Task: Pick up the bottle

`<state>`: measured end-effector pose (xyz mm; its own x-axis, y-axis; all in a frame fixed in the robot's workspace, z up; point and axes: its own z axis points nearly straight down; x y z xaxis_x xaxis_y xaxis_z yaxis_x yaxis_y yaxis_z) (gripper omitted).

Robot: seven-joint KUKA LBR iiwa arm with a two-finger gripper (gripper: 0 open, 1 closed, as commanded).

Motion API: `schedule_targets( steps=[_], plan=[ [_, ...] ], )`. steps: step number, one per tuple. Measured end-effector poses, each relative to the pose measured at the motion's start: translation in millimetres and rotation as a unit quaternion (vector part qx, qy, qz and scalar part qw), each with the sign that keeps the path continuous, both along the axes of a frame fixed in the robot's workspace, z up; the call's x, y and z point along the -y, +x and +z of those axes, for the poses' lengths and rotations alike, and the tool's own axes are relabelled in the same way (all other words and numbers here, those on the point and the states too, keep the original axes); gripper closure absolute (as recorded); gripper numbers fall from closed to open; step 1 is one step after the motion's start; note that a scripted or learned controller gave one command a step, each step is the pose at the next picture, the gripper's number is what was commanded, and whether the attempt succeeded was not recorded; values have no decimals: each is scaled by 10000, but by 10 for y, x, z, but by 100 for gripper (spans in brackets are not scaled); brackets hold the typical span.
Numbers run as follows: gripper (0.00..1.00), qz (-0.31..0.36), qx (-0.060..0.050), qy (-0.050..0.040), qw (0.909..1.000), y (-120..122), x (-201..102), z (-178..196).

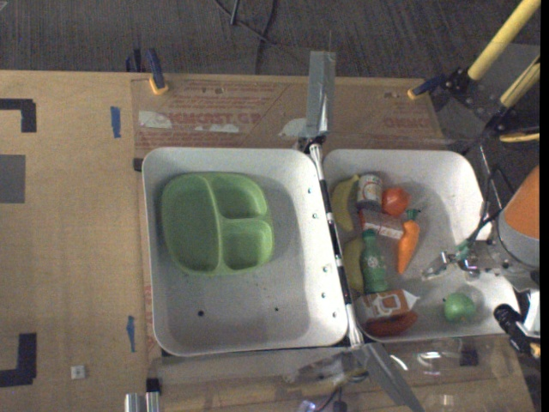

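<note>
Brown cardboard bench (69, 230) bears two white bins. Reaching in low from the right, the grey arm's gripper (433, 269) hovers over bare floor of the right bin (446, 174), jaws apart, holding nothing. Well left, the green plastic bottle (374, 264) lies near the dividing wall, an orange carrot (407, 240) between them.

bins (171, 333): white, both
divided plate (218, 222): light green
bottle (374, 264): green, with a pale label
carrot (407, 244): orange, green top
tomato (395, 201): red
bananas (345, 202): yellow
apple (459, 306): green
can (370, 188): silvery, red-and-white label
bench (69, 230): tan cardboard, black corner marks, blue tape bits
arm (525, 221): orange band
</note>
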<state>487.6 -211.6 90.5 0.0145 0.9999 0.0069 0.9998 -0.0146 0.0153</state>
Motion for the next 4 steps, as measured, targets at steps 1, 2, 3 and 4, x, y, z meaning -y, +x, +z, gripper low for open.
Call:
schedule_targets(
  steps=[1, 2, 3, 4],
  plan=[
    [0, 0, -1, 0, 10000, -2, 0, 0],
    [0, 51, -5, -1, 10000, -3, 2, 0],
    [0, 178, -14, 13, 9998, -3, 21, 2],
    [0, 172, -13, 15, 9999, -3, 22, 1]
  ],
)
